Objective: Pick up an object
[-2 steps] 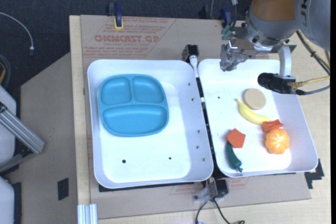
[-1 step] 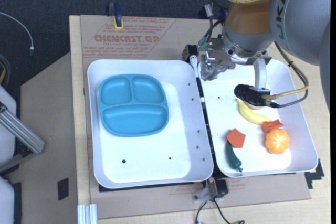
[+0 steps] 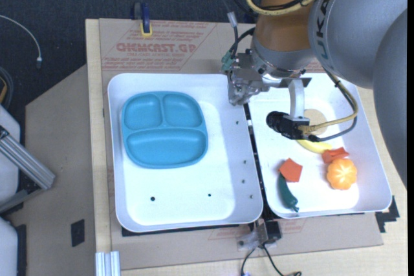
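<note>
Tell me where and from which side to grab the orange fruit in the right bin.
Grip the orange fruit across its round middle, coming straight down from above. It sits near the right bin's outer wall with a small orange-red piece touching its top, so close the fingers along the left-right line, where there looks to be free space beside it.

Bench top (image 3: 162, 42) is brown board, red CHEMCAST print along the far edge, blue-and-yellow clamp (image 3: 145, 17) on that edge. Two shallow white bins sit side by side on it, touching along the middle: left bin (image 3: 123, 203), right bin (image 3: 372, 194). Dark floor around the bench.
</note>
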`<state>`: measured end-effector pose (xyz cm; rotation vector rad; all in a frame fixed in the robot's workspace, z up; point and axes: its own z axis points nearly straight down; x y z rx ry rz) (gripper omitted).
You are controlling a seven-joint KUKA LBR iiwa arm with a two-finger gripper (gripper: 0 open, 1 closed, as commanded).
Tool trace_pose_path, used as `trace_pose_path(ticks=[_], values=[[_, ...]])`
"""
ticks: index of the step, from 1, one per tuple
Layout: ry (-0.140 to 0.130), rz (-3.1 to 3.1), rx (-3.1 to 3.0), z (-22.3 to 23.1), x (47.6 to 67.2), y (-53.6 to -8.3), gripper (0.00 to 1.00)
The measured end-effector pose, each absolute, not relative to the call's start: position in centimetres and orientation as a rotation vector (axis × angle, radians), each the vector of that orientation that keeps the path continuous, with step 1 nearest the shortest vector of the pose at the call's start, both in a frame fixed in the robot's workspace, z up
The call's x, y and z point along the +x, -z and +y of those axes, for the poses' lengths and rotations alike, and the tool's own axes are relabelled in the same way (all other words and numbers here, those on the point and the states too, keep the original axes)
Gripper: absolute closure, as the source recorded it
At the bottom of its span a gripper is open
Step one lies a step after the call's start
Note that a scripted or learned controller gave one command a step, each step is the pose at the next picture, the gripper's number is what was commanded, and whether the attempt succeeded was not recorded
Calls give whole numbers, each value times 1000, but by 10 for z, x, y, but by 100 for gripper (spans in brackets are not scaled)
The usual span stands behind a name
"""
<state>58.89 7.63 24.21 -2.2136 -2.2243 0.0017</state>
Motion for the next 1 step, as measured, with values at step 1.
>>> trace_pose_path(ticks=[1], values=[[-2,-2221,-2219,74,589,-242,0]])
